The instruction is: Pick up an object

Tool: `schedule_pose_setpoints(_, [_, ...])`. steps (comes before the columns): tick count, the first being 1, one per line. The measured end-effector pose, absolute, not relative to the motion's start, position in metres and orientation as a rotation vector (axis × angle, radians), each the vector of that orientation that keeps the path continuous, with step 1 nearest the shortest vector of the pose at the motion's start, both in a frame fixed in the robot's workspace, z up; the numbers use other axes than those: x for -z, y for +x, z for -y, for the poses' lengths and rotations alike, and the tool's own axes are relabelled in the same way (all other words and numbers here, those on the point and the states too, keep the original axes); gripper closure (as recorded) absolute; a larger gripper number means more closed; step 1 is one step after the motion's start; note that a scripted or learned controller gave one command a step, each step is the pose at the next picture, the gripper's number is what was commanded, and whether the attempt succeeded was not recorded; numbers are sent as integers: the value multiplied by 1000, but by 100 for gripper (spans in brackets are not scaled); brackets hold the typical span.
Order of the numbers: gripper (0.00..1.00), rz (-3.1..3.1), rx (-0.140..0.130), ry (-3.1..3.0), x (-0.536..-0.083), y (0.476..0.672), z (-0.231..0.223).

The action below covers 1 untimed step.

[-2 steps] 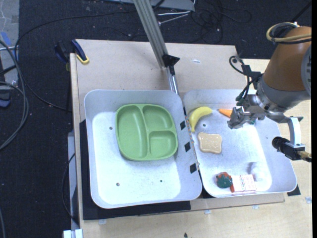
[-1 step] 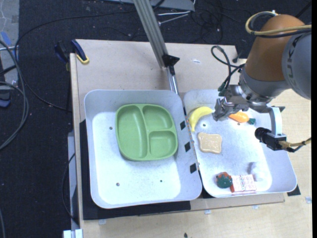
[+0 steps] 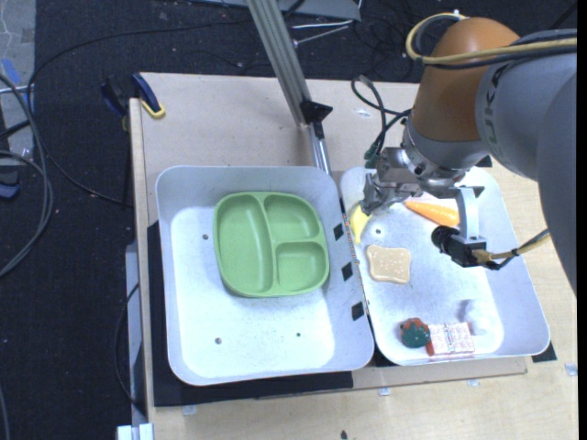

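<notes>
My gripper [image 3: 378, 198] hangs over the far left corner of the right bin [image 3: 514, 291], under the arm's orange band. Just below it, against the bin's left wall, lies a yellow object [image 3: 359, 222], partly hidden by the gripper. An orange carrot [image 3: 433, 212] lies right of the gripper. A slice of toast [image 3: 389, 264] rests in the middle of the bin. Near the front edge are a small green and red toy [image 3: 415, 333] and a small red and white box [image 3: 451, 339].
The left bin [image 3: 183, 337] holds a green divided plate [image 3: 271, 244]. A metal pole [image 3: 280, 44] slants up from between the bins at the back. A black cable connector [image 3: 459, 246] hangs from the arm over the right bin.
</notes>
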State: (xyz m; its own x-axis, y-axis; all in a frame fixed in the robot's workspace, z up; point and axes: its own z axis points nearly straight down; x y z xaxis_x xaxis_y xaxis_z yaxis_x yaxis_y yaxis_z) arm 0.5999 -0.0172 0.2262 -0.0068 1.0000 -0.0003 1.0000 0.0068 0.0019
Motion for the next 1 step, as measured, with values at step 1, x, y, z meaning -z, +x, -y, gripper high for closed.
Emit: schedule_pose_setpoints(1, [100,-2228,-6,2213,-233,624,-33])
